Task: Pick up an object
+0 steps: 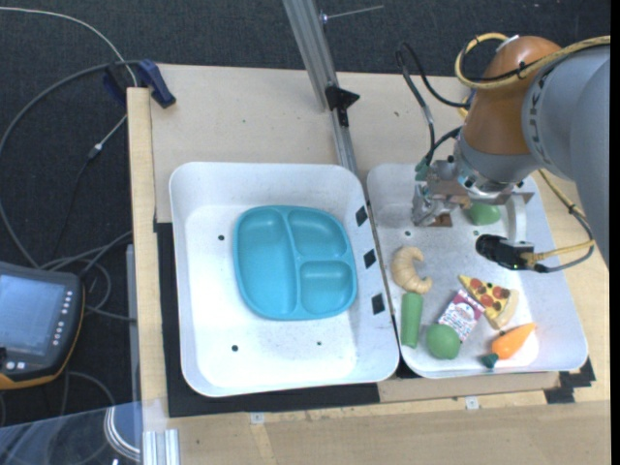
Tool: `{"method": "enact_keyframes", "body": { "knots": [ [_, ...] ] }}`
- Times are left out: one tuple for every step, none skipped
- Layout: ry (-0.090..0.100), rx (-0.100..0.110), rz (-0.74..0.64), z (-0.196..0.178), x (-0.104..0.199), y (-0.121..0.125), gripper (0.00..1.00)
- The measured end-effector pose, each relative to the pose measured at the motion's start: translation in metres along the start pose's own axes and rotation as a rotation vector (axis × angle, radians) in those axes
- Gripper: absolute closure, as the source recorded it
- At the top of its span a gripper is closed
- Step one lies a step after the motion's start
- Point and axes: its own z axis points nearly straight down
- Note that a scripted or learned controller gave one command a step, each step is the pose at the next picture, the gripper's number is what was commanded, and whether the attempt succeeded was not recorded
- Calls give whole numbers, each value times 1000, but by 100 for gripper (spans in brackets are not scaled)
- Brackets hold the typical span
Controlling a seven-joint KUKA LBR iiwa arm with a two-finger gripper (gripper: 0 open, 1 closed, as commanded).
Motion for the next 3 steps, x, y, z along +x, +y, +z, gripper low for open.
{"method": "enact_keyframes", "body": {
  "knots": [
    [-2,-4,0,-44,0,-3,100],
    [-3,-6,-1,-99,1,-2,100],
    [1,4,-5,-90,55,-11,100]
  ]
}}
